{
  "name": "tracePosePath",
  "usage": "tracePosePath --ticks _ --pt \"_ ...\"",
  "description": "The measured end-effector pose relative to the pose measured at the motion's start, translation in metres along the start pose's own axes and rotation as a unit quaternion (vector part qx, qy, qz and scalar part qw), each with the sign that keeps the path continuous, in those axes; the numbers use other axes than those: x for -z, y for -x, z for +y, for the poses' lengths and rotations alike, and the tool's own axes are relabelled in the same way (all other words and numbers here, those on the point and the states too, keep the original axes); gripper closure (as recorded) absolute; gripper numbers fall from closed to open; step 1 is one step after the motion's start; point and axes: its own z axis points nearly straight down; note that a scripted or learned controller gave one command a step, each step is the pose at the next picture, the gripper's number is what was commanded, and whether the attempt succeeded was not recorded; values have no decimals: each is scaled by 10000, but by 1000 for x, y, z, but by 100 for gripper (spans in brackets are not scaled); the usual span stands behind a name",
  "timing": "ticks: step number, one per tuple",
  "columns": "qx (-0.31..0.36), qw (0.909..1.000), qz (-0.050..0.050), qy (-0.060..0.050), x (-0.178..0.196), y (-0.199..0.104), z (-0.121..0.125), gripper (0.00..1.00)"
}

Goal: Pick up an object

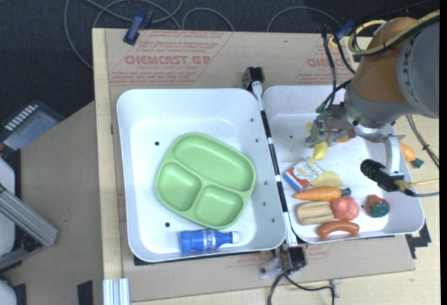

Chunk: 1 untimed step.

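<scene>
A cardboard-topped bench (209,52) is seen from above, with a green tray (204,178) and blue bottle (206,240) laid in the left bin (133,129). In the right bin (293,105), toy foods are heaped at the near side, likely for picking: a carrot (318,193), a sausage (339,229). The gripper (323,130) is lowered just above a yellow piece (320,151); its state cannot be told.

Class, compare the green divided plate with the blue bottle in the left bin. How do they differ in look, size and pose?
The green divided plate is pale green, while the blue bottle is deep blue with a white end. The plate is far larger, filling the middle of the left bin; the bottle is small, near the bin's front edge. The plate rests flat with its compartments facing up; the bottle lies on its side. Both sit in the left bin.
</scene>
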Motion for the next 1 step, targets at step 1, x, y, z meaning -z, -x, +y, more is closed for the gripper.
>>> tracePosePath --ticks 1 --pt "0 10000 3 -2 58 -77 -21 100"
